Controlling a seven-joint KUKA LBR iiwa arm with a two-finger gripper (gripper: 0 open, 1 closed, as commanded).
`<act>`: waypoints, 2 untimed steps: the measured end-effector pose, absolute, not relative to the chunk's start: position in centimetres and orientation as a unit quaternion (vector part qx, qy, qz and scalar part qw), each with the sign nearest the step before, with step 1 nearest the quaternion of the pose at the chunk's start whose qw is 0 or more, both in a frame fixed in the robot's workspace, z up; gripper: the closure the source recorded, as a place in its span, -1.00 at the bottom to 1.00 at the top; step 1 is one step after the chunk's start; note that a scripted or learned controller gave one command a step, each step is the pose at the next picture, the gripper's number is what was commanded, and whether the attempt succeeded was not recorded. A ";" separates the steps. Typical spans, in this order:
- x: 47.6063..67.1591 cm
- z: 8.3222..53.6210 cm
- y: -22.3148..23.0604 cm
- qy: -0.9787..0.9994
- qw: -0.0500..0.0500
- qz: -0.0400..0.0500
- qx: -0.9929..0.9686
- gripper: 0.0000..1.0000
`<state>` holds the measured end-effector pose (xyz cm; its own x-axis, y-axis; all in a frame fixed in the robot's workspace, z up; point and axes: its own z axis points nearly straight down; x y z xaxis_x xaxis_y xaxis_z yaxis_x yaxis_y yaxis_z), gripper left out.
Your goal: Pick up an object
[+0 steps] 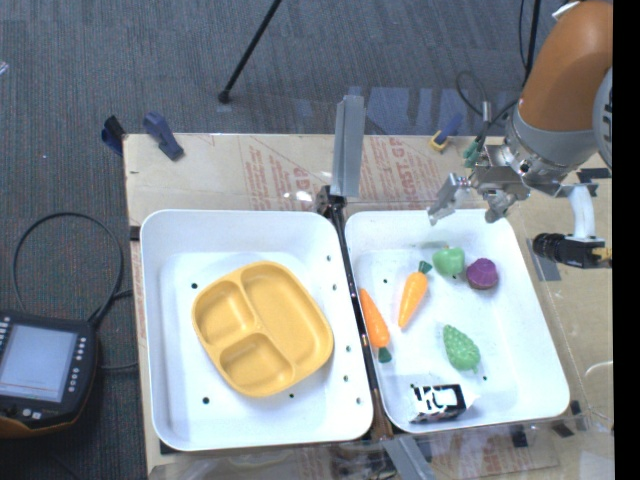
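Observation:
My gripper (468,206) hangs over the back edge of the right bin (530,348), open, with nothing between its fingers (443,204). Below it in that bin lie a small green toy pepper (449,261) and a purple round toy (483,274) side by side. An orange carrot (412,298) lies left of them, and a second carrot (375,320) rests along the bin's left wall. A bumpy green toy (460,348) sits further forward. The gripper is above and behind all of them, touching none.
A black-and-white card (438,400) lies at the right bin's front. The left bin (165,268) holds a yellow divided plate (262,326). A grey upright post (348,148) stands behind the seam between the bins. A tablet (40,363) sits on the floor at far left.

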<state>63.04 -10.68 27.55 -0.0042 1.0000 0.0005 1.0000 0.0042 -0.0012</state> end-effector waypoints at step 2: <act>58.8 18.6 -7.6 -0.652 0.002 0.002 -0.758 -1.00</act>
<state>58.77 -7.64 18.63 0.1500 0.9887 -0.0005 0.9887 -0.1500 -0.0053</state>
